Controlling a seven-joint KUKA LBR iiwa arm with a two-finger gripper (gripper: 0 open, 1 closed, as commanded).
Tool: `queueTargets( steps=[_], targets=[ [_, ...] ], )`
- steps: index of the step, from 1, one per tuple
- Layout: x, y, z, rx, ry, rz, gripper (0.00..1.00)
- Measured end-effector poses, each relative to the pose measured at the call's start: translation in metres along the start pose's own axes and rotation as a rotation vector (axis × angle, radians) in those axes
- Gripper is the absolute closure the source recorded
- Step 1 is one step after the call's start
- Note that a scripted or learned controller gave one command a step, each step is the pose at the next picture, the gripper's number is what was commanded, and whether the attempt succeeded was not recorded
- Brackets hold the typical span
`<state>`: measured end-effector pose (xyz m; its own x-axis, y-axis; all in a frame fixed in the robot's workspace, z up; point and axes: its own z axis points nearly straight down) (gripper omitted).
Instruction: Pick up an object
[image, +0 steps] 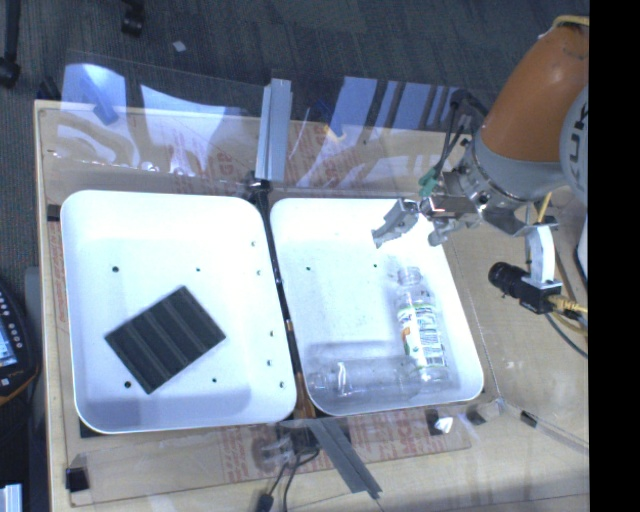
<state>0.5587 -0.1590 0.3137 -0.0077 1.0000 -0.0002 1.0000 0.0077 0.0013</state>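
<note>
A clear plastic bottle with a white and green label lies in the right bin, along its right side. Another clear bottle lies on its side along that bin's front edge. A dark ribbed rectangular pad lies flat in the left bin. My gripper hangs over the back right part of the right bin, above and behind the labelled bottle. Its two fingers are spread apart with nothing between them.
A grey divider post stands behind the gap between the bins. A clear panel lines the back of the bench. Cables and a black fitting hang off the arm at the right of the right bin.
</note>
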Motion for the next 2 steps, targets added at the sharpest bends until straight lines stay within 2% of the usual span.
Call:
queueTargets(
  steps=[1,2],
  targets=[
    [-0.029,-0.005,0.099,0.009,0.001,0.27,0.0],
    [-0.044,0.016,0.017,0.0,-0.001,-0.008,0.0]
  ],
)
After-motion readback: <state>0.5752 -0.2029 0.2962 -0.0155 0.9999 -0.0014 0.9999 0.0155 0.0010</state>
